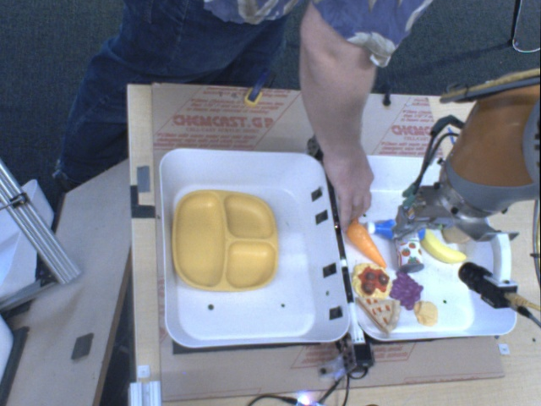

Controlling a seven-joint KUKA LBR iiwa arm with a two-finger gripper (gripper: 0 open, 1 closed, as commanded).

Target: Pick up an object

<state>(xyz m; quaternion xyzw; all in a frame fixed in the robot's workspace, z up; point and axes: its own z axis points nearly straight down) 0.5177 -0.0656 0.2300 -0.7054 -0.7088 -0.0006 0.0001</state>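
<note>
In the right bin [463,318] lie an orange carrot [366,243], a yellow banana [443,247], purple grapes [407,290], a pizza slice [379,311], a red-topped piece [372,279], a small yellow piece [427,313] and a blue-and-white item [385,227]. My gripper [409,237] hangs over the bin's middle, just above a small white block with red marks [410,255], between the carrot and the banana. A person's hand [349,189] reaches into the same bin and touches the carrot's top end.
The left bin [297,194] holds a yellow divided plate [225,239]. A person stands at the back edge, the forearm [334,83] crossing above the divider between the bins. A black fitting [483,284] sits at the right bin's right side. Cardboard lies under both bins.
</note>
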